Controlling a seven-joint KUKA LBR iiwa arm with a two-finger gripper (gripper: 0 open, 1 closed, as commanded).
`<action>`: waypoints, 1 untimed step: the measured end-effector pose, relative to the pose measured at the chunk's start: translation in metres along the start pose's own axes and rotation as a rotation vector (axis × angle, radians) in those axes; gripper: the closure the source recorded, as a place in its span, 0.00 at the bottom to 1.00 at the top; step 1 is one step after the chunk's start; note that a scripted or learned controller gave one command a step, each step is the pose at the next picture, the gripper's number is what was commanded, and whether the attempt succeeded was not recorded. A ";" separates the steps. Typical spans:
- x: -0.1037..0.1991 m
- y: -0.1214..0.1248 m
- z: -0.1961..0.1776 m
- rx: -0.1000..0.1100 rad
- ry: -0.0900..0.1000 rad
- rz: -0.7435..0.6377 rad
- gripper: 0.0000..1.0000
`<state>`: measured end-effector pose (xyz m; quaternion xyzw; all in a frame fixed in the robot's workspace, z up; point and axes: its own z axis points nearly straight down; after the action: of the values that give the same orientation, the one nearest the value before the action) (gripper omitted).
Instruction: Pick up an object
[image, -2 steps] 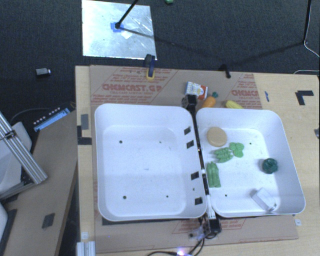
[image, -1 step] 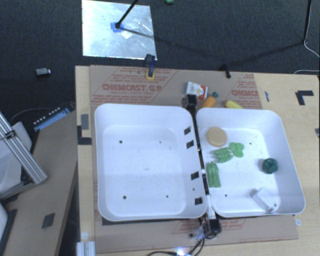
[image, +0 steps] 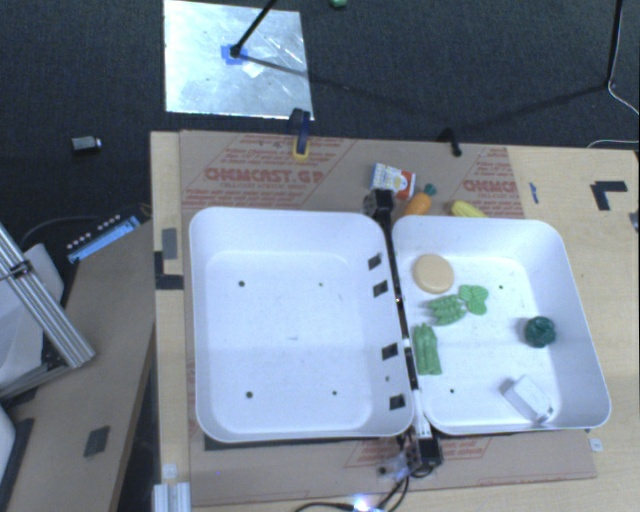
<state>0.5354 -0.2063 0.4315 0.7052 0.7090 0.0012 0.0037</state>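
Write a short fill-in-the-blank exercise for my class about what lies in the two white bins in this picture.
1. The tan disc lies in the ____ bin.
2. The round dark green ball lies to the ____ of the disc.
3. The small clear white block sits near the bin's ____ right corner.

Missing words: right; right; lower
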 end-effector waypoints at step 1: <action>0.000 -0.052 0.062 0.010 0.004 0.007 1.00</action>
<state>0.4841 -0.2068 0.3692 0.7077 0.7065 -0.0009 -0.0016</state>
